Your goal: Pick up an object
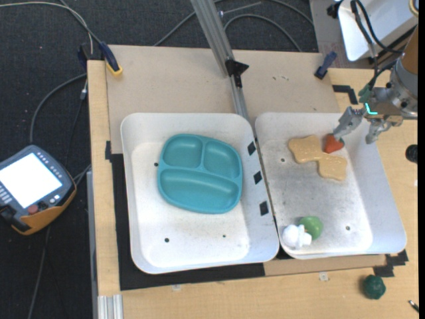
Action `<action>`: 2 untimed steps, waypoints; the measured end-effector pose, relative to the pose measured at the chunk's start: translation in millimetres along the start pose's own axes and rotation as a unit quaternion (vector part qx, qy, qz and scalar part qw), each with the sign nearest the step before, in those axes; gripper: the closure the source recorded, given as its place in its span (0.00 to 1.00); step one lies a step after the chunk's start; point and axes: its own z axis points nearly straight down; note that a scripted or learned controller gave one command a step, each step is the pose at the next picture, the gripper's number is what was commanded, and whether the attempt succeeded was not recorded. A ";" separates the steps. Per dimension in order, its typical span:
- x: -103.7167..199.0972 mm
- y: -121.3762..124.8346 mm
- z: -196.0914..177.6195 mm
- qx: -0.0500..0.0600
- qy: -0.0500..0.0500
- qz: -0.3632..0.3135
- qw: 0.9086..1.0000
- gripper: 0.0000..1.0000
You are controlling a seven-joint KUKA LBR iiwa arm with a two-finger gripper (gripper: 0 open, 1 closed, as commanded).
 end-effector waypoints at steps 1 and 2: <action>0.0 0.4 -0.8 -0.001 0.000 0.000 1.000 0.00; -3.8 8.2 45.6 0.001 0.000 0.000 1.000 0.00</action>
